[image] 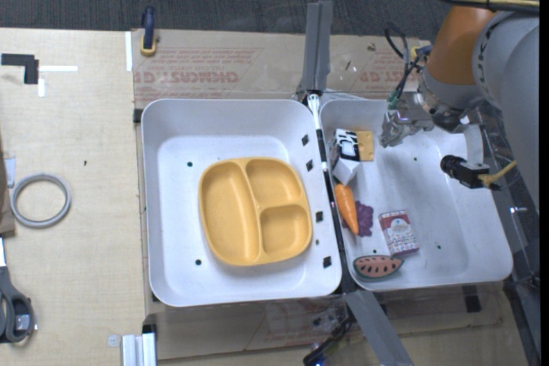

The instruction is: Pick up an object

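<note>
My gripper (392, 133) hangs over the back of the right bin (455, 266), just right of a tan square piece (364, 147) and a black-and-white carton (345, 145). Along that bin's left side lie an orange carrot (346, 208) and a purple piece (364, 219). Further toward the front are a small red-and-white box (399, 233) and a watermelon slice (377, 267). I see none of these in the gripper.
The left bin (171, 141) holds a yellow divided plate (255, 210). On the wooden bench to the left lie a grey ring (39, 200) and scissors (15, 315). A grey divider post (317, 47) stands between the bins at the back.
</note>
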`<state>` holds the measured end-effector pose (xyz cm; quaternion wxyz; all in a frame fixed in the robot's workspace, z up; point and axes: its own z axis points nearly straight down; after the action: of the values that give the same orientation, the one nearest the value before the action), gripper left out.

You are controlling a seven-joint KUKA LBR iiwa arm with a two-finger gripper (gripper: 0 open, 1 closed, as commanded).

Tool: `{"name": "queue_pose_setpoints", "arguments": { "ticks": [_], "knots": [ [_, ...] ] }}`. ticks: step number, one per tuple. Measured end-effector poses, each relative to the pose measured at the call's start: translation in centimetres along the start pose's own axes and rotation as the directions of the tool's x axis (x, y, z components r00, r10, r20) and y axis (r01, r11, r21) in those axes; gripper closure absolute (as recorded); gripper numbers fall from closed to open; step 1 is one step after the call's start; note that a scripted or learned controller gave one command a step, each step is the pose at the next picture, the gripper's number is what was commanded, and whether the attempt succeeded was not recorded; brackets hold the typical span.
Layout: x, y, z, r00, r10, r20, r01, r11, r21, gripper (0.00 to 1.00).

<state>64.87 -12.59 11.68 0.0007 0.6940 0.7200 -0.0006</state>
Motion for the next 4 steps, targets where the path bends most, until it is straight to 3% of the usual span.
{"name": "queue_pose_setpoints", "arguments": {
  "ticks": [1,2,3,4],
  "knots": [
    [-9.7,-0.6,2.5,0.957,0.292,0.001,-0.292,0.957,0.0,1.0],
    [-8.2,-7.5,1.3,0.799,0.601,0.0,-0.601,0.799,0.004,1.0],
    [-8.5,-6.1,-10.3,0.827,0.562,0.001,-0.562,0.827,0.002,1.0],
    [-4.4,-9.7,-1.5,0.754,0.657,0.002,-0.657,0.754,0.006,1.0]
  ]
}}
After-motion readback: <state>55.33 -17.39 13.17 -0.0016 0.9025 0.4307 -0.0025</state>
